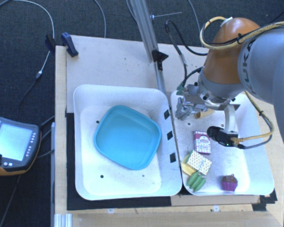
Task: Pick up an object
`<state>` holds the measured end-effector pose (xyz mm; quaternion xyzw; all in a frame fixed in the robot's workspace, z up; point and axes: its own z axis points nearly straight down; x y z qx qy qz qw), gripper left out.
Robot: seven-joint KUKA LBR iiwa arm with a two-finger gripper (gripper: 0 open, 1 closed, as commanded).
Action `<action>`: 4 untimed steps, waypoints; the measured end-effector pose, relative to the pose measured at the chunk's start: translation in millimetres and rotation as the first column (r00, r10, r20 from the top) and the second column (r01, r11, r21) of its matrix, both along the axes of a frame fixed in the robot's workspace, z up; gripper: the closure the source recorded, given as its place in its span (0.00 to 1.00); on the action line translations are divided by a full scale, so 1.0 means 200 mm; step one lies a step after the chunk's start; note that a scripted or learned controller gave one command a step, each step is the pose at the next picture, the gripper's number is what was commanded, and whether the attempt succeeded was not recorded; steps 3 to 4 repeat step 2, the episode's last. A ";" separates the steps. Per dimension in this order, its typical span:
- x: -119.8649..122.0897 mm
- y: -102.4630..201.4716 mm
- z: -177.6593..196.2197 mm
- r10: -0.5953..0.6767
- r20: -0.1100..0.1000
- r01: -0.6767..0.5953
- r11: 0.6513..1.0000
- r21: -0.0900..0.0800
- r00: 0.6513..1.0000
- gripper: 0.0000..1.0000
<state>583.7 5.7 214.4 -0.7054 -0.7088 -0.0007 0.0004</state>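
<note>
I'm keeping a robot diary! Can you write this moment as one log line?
end effector: over right bin, upper left | blue plate: left bin | purple toy, green pod: right bin, untouched

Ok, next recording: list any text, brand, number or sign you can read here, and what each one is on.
"KU": partial vertical lettering on the grey arm, cut off by the orange band.
Pink packet: printed, too small to read.
Patterned yellow packet: no legible words.
Handheld pendant screen: glare, unreadable.
</note>
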 end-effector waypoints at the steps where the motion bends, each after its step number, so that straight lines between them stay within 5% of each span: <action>1: 0.07 0.27 -0.02 0.000 0.000 0.000 1.000 0.000 1.000 1.00; 2: 0.13 0.47 0.06 -0.001 0.001 0.001 1.000 0.000 1.000 1.00; 4: 0.13 0.47 0.06 -0.001 0.001 0.001 1.000 0.000 1.000 1.00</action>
